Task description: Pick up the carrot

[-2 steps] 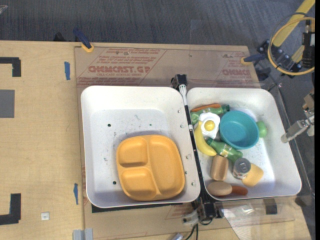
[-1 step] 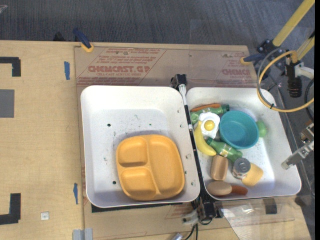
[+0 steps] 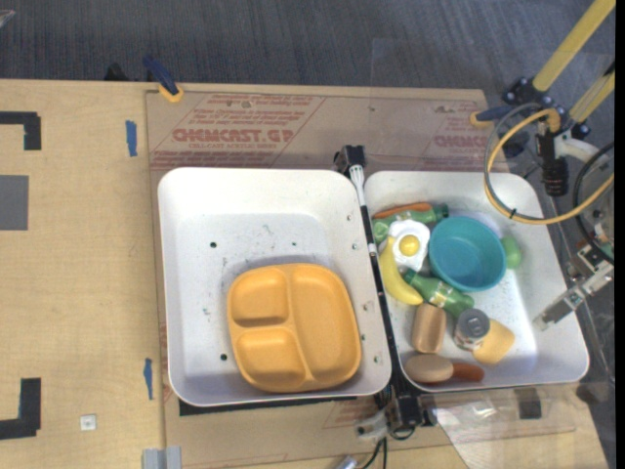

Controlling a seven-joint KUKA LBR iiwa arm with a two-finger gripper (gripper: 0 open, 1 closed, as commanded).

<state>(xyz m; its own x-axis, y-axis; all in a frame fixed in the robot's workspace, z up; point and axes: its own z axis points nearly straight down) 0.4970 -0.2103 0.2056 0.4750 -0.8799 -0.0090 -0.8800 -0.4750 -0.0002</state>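
The carrot [image 3: 410, 209], orange with a green end, lies along the far wall of the right bin [image 3: 562, 360]. It rests just behind a fried egg [image 3: 408, 244] and beside a teal bowl [image 3: 467, 252]. My gripper [image 3: 571, 299] hovers at the right rim of that bin, well to the right of the carrot and nearer the front, with nothing seen in it.
The right bin also holds a banana [image 3: 394, 277], a green vegetable [image 3: 439, 291], a brown cylinder [image 3: 428, 328], a can [image 3: 472, 326], a yellow cup [image 3: 494, 342], a bread roll [image 3: 430, 367] and a sausage [image 3: 469, 371]. An orange divided plate [image 3: 291, 325] sits in the left bin [image 3: 195, 262]. Cables [image 3: 518, 164] hang at the back right.
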